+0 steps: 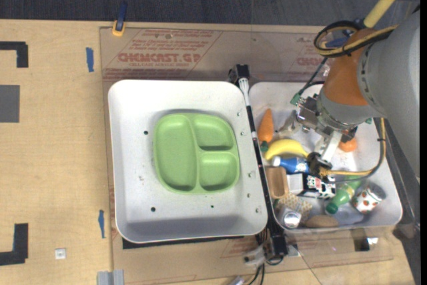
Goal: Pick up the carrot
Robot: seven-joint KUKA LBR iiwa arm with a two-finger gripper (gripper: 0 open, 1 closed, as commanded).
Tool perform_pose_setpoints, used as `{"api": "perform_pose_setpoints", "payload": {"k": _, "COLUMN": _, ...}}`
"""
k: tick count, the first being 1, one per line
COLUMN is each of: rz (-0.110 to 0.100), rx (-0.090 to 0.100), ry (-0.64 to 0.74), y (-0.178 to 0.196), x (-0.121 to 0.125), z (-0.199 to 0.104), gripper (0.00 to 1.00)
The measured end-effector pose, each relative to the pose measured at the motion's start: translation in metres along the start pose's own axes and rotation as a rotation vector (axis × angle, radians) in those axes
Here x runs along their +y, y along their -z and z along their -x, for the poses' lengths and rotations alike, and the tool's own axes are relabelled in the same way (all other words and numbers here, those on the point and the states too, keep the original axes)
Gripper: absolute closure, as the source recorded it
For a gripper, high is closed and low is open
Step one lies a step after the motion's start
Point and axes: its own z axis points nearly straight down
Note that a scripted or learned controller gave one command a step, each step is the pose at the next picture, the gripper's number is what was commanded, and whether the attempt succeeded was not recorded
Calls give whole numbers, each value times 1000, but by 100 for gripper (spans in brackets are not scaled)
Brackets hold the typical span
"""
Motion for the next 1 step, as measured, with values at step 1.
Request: {"api": "perform_pose_setpoints", "payload": {"k": 1, "rz": -1, "rx": 3, "ry": -119, "y": 100, "x": -12, "z": -85, "gripper": 0}}
